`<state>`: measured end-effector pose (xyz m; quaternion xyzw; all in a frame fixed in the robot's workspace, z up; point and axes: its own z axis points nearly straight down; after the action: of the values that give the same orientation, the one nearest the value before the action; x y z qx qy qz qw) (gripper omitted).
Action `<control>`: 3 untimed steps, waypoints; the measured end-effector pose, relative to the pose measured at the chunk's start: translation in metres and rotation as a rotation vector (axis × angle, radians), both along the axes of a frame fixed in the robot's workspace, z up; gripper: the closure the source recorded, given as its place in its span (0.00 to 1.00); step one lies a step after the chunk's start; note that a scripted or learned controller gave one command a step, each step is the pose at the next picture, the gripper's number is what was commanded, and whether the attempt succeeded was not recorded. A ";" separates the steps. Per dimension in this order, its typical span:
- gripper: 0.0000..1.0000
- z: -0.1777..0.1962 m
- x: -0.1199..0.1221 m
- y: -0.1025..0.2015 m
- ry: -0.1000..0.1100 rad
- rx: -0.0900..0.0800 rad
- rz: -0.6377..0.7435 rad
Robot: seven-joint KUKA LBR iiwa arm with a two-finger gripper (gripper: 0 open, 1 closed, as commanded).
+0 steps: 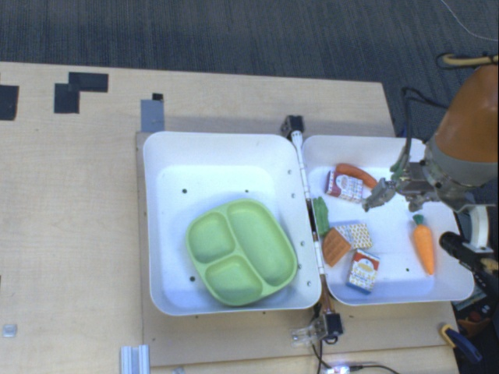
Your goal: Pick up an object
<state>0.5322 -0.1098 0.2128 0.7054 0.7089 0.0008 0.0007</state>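
Observation:
The right bin (390, 150) holds several small items. A red sausage (357, 173) lies beside a red-and-white carton (343, 185). Lower down are a green piece (320, 212), an orange wedge (335, 247), a patterned box (355, 234) and a small carton (363, 271). A carrot (423, 245) lies near the bin's right side. My gripper (394, 199) hangs over the middle of this bin, between the red-and-white carton and the carrot. It is open, and only bare bin floor shows between its spread fingers.
The left bin (168, 209) holds a green divided plate (242, 252). A ridge with a black clamp (293, 125) separates the bins. The arm's orange band (472, 119) overhangs the right bin's far right corner. Cables lie at the bench's front edge.

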 end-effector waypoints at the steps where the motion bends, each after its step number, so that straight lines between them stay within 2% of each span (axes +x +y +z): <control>1: 0.00 -0.115 0.002 0.003 -0.009 -0.002 -0.004; 2: 1.00 -0.103 0.003 0.005 -0.013 -0.001 -0.002; 3: 0.00 -0.104 0.003 0.005 -0.012 0.000 -0.002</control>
<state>0.5351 -0.1052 0.1092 0.7061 0.7081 0.0051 0.0052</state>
